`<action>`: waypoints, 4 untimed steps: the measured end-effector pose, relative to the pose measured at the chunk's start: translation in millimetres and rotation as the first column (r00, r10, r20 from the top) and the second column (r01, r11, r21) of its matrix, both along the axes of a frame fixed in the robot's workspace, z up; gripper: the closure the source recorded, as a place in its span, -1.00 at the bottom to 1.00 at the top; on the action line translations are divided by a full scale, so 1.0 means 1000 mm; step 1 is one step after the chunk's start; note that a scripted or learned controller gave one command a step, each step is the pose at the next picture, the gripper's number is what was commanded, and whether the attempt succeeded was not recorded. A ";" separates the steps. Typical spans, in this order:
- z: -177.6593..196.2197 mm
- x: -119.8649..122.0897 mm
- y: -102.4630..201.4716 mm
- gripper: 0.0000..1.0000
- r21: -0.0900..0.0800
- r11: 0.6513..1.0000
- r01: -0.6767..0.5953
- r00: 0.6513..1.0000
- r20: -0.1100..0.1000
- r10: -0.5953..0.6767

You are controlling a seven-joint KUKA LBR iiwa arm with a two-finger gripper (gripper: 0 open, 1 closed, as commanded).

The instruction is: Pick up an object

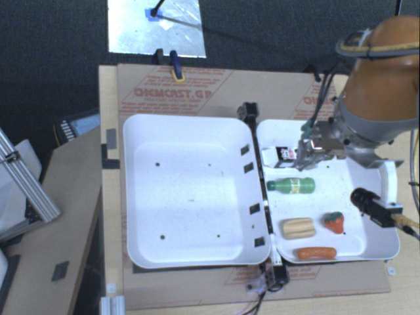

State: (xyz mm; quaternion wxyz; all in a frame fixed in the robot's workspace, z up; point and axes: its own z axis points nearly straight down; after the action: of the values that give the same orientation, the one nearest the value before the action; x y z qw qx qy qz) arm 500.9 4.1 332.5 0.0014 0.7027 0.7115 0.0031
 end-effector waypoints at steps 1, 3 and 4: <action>0.038 0.007 0.044 1.00 0.000 1.000 0.003 1.000 -0.001 -0.003; 0.130 -0.014 0.067 1.00 -0.001 1.000 0.007 1.000 -0.001 -0.007; 0.150 -0.014 0.095 1.00 -0.001 1.000 0.006 1.000 -0.002 -0.006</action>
State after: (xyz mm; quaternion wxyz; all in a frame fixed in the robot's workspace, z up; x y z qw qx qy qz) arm 486.7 99.4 482.5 0.0010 0.7047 0.7095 0.0020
